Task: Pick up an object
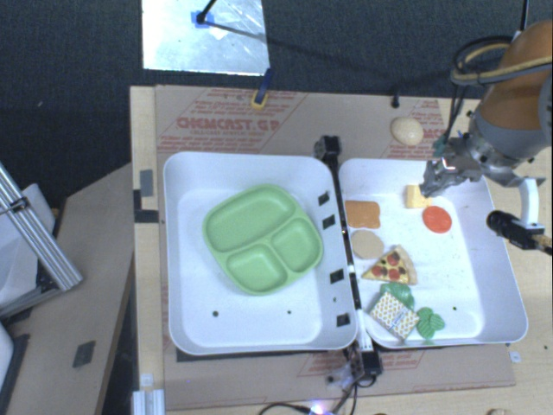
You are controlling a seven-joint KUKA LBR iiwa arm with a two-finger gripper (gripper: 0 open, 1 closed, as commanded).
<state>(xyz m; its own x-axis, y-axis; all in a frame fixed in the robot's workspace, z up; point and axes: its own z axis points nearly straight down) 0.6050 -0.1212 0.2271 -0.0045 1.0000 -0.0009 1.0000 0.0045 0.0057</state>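
Early in the pick: nothing lifted yet. Gripper (436, 178) low in the upper right of the frame, touching or just above the yellow block (415, 197) in the right bin (501, 292); grip state impossible to tell, perhaps closing.

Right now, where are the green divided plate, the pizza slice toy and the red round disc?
green divided plate (263, 238): camera view, central ridge.
pizza slice toy (391, 268): camera view, topped middle.
red round disc (437, 220): camera view, centre of face.
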